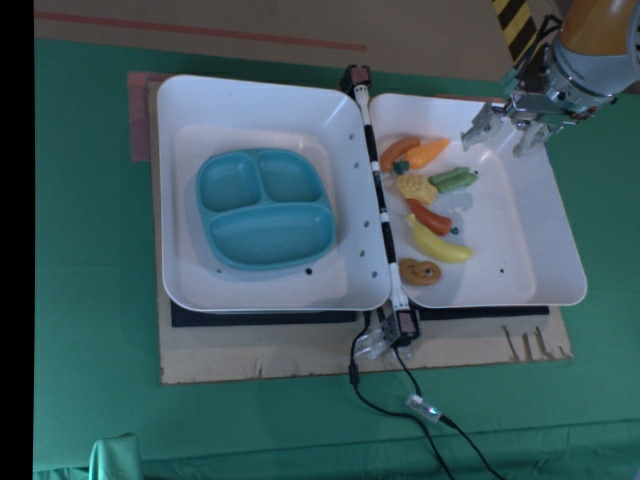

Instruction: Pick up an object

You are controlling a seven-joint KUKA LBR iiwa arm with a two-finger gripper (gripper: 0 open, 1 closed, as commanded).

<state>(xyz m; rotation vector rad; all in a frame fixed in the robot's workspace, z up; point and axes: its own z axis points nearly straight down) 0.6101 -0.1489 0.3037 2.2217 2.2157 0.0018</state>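
Observation:
Several toy foods lie in the left part of the right bin: an orange carrot beside an orange piece, a yellow corn, a green pickle, a red chili, a yellow banana and a brown cookie. My gripper hovers over the bin's far right part, up and to the right of the carrot. Its fingers are spread apart and hold nothing.
The left bin holds a teal divided plate. A black-and-white rod runs between the bins. Cables trail off the bench's front. Bare white floor spans the right bin's right half.

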